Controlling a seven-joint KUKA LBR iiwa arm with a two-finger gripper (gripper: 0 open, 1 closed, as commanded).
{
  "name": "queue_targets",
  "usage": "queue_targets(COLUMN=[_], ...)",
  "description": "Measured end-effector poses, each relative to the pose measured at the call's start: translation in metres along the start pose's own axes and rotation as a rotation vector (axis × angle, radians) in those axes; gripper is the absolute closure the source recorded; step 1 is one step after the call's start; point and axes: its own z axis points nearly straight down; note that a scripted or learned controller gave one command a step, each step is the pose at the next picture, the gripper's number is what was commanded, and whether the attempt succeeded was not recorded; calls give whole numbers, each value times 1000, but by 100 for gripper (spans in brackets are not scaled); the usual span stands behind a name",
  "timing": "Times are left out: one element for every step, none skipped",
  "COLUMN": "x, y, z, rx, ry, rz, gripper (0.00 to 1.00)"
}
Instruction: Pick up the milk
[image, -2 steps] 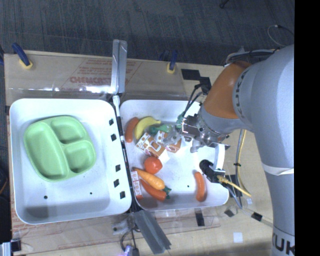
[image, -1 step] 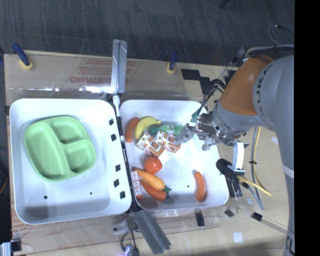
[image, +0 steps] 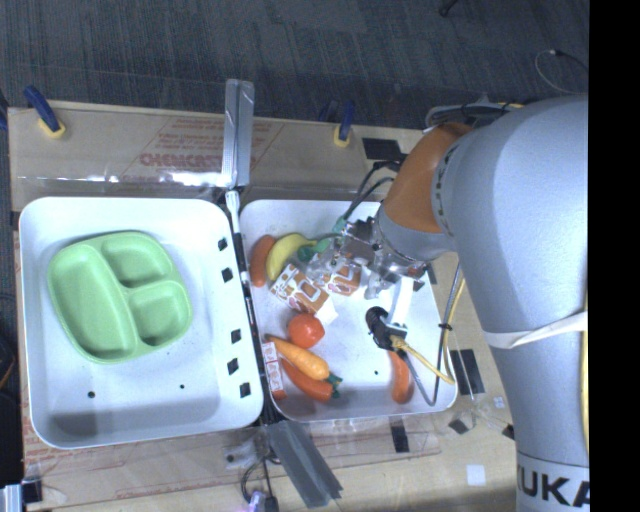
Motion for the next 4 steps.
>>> queue_targets(x=[2,64,111,111], y=[0,-91,-137,-136], z=[-10,-78,-87,-95], rx=[4,23,23,27], ry=[2,-3,-4,-5], rz=[-9,-281,-343,-347], gripper=[100,100,100,100])
